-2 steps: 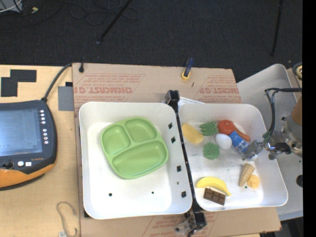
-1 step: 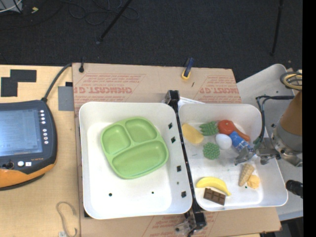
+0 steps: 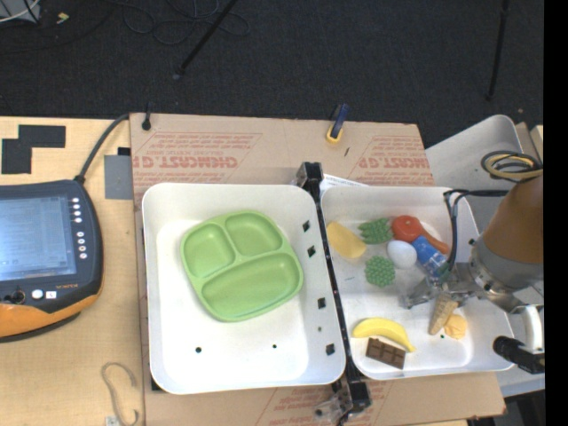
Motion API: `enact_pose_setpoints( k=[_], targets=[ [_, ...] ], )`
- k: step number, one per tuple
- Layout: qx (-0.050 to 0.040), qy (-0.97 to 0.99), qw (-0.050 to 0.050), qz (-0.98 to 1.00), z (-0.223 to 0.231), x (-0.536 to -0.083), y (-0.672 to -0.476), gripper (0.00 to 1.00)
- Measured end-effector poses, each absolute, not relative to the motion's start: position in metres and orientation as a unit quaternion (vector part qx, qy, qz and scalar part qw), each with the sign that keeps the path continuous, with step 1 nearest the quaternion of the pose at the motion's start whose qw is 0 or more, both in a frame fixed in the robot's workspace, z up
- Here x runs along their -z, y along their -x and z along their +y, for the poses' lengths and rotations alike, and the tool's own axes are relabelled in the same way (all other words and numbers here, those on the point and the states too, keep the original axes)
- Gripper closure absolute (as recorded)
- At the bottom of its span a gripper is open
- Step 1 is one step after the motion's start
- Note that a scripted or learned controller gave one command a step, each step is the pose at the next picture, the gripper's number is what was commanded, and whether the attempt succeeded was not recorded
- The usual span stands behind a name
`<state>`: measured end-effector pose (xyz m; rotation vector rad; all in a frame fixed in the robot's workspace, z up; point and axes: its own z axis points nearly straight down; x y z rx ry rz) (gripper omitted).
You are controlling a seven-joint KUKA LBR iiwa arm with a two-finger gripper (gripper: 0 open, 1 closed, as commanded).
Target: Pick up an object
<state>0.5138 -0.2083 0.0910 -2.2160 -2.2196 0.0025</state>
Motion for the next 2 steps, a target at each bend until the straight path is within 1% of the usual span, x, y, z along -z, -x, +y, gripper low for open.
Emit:
enact_pose_setpoints(
  k=[1, 2],
  targets=[
    [-0.0006, 0.708, 0.003, -0.706, -0.210, -0.103, -0.513, 1.00],
    [0.0005, 0.707, 0.000, -0.707, -0.201, -0.151, -0.515, 1.00]
  ],
)
